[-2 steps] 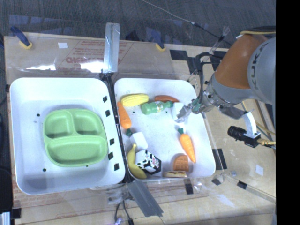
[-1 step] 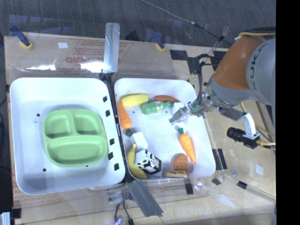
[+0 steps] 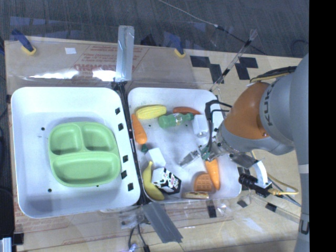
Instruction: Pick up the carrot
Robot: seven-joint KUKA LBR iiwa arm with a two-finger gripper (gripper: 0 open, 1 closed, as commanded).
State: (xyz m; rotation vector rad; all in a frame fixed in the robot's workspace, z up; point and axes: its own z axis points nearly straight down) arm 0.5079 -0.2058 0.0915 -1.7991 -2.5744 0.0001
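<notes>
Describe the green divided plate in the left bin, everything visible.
The green divided plate is light green, plastic-looking, a rounded rectangle with three compartments: two smaller ones on the far side, one long one on the near side. It lies flat, slightly rotated, near the middle of the left bin. Its compartments hold nothing, and only the bin floor touches it.

Both white bins (image 3: 31,109) look like smooth moulded plastic with a soft sheen, and the green divided plate (image 3: 82,154) in the left one is matt plastic of the same smooth kind. The carrot (image 3: 212,173), the corn cob (image 3: 150,111) and the banana (image 3: 150,185) have the even, faintly glossy skin of plastic toy food. The counter (image 3: 79,56) shows a pale wood-like board under clear glossy sheeting, while the arm's orange band (image 3: 247,117) shines like polished painted metal.
</notes>
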